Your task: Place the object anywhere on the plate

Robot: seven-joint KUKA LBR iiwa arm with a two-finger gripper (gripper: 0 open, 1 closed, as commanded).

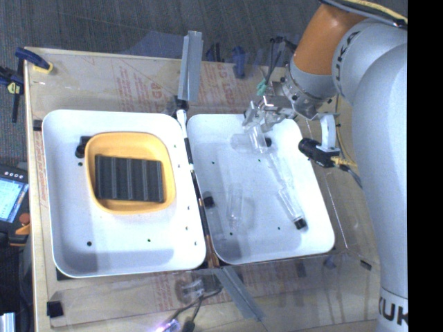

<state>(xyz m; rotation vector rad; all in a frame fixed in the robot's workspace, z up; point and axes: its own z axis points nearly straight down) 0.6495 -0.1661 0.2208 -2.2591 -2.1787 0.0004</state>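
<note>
Gripper (257, 124), finger state unclear, at right bin's (315, 237) 12 o'clock, over clear tube (285, 185); plate (129, 173) awaiting in left bin.

A plywood counter (124, 81) printed with faint red lettering carries two shallow white bins (55, 206) side by side, parted by a dark divider strip. Beyond it lies a dark grey carpeted floor (104, 12). Blue clamps (31, 59) grip the counter's far-left corner, and another blue clamp (239, 57) sits at the far edge. A small lit screen (10, 199) stands off the left edge. Light is even, casting soft shadows inside the bins
</note>
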